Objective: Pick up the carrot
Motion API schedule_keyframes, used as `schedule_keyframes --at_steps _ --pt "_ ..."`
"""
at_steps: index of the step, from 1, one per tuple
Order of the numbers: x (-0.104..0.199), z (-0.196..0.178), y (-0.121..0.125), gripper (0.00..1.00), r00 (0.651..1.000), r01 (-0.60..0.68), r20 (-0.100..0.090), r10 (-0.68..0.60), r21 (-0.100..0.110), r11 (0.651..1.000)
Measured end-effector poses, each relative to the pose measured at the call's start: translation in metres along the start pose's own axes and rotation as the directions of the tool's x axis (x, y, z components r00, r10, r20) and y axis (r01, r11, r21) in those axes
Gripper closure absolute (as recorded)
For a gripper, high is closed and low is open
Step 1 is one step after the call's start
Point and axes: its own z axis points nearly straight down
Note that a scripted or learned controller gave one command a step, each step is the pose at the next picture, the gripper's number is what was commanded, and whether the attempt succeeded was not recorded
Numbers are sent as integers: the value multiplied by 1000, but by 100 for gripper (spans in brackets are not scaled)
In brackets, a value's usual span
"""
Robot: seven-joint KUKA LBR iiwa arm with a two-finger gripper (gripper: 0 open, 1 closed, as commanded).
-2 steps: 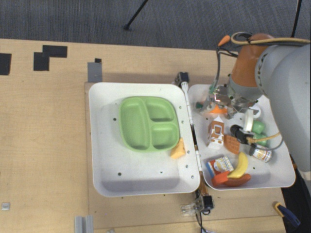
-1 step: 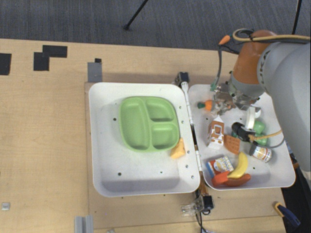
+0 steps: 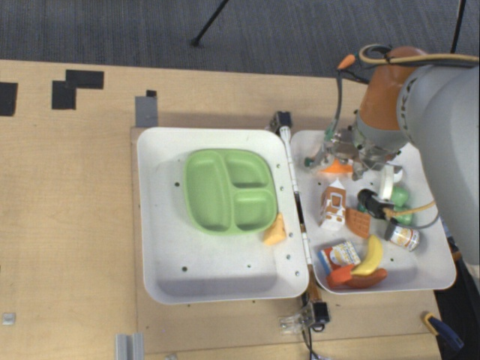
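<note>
The carrot appears as a small orange piece near the back left of the right bin. My gripper hangs right over it, low in the bin, with the grey arm and its orange band behind it to the right. The gripper's body hides the carrot's upper part, so whether it is being touched is unclear.
The right bin also holds a brown-and-white carton, a banana, a red item, a small can and a green ball. In the left bin lie a green divided plate and a yellow wedge.
</note>
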Motion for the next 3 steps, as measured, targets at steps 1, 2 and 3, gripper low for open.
schedule_keyframes --at_steps 1,2,3 --pt "4 12 5 0 998 -58 1 58 6 998" --pt "5 0 7 100 999 -54 1 54 1 999" --pt "5 0 7 0 999 -53 1 53 1 999"
